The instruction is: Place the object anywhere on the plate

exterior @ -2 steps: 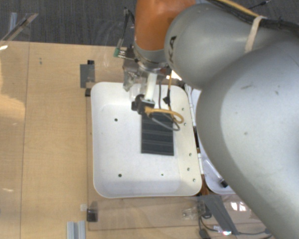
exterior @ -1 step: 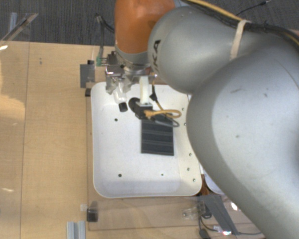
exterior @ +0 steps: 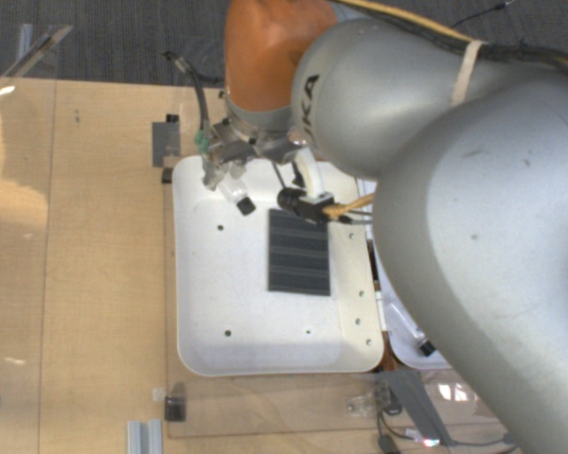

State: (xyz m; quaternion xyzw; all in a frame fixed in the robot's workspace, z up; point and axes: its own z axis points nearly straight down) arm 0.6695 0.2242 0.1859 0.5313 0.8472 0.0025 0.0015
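1. My grey arm (exterior: 454,159), orange-banded, reaches in from the right, wrist bent down.
2. The shallow white plastic bin (exterior: 218,301) lies beneath it.
3. The dark grey ribbed rectangular plate (exterior: 299,252) lies inside the bin, right of centre.
4. My pincer (exterior: 225,176) hangs over the bin's far left corner; clenched or released, I cannot tell.
5. The small black block (exterior: 246,205) is just beside my pincer, off the plate.

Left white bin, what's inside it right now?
A dark ribbed plate lies flat on the left white bin's floor. The tool hangs over its far corner, a small black piece beside it. The arm covers the bin's right edge.
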